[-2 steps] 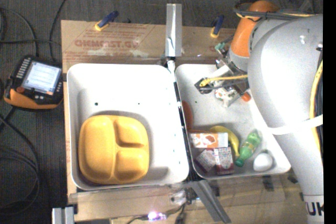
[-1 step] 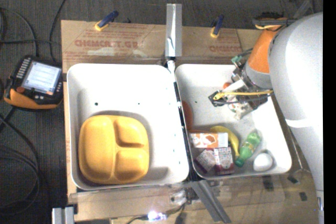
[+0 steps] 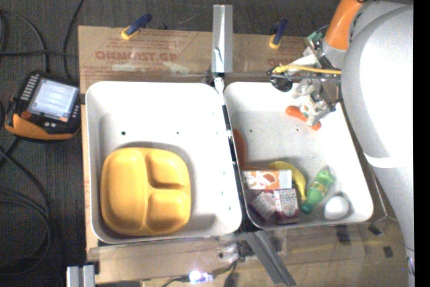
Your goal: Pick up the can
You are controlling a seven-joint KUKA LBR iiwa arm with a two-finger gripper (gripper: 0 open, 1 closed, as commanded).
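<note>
your largest thing is the grey arm point(image 3: 386, 77), reaching in over the right edge of the surface, its orange band up by the far right corner. on the surface two white bins sit side by side, touching along the middle. the left bin point(image 3: 94, 165) holds a yellow divided plate point(image 3: 144, 190) in its near left corner. the right bin point(image 3: 269, 117) carries a cluster along its near edge. in that cluster, an orange and white carton point(image 3: 267, 179) lies beside a banana point(image 3: 295, 175), a green bottle point(image 3: 317, 188) is tilted just right of the banana, and a white ball point(image 3: 336, 206) sits in the near right corner. the can point(image 3: 277, 205) looks to be the dark red labelled piece at the bin's near edge, touching the carton, though you cannot be sure of its shape. the hand point(image 3: 312, 107) hangs over the far right corner of the right bin, well apart from the can, just beside a small orange piece point(image 3: 295, 112). you cannot tell whether the hand is spread or pressed together. a teach pendant point(image 3: 46, 106) lies on the floor off the left edge.
</note>
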